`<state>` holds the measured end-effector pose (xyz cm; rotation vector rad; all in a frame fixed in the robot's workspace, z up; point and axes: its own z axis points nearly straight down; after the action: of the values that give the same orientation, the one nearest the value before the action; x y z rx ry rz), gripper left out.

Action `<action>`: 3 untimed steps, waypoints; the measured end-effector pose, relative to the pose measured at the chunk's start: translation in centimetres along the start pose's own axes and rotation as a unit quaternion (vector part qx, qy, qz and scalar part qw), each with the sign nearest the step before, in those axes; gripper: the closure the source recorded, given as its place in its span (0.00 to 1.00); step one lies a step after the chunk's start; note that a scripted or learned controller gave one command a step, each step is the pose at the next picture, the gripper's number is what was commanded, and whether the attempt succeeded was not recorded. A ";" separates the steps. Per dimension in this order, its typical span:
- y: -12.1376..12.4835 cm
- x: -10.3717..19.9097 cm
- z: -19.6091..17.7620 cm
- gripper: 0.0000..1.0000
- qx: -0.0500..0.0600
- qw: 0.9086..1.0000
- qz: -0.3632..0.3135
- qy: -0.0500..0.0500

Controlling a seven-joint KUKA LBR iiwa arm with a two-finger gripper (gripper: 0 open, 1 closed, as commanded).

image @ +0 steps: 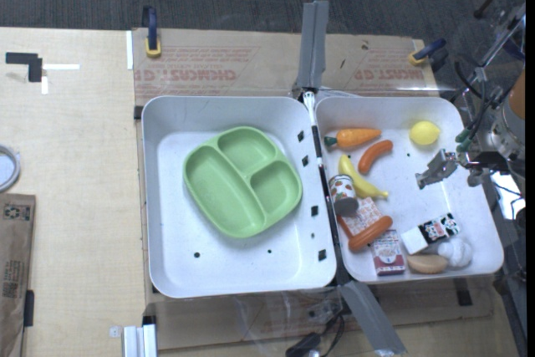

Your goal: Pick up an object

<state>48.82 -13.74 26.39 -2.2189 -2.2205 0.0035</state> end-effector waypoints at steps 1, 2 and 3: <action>8.3 0.7 12.3 0.00 -0.001 0.997 -0.082 0.000; 13.0 0.8 17.2 0.00 -0.001 0.998 -0.059 0.000; 7.1 4.2 17.2 0.00 -0.001 0.997 -0.083 0.000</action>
<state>55.88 -9.58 9.16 -2.0276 -2.3988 0.0012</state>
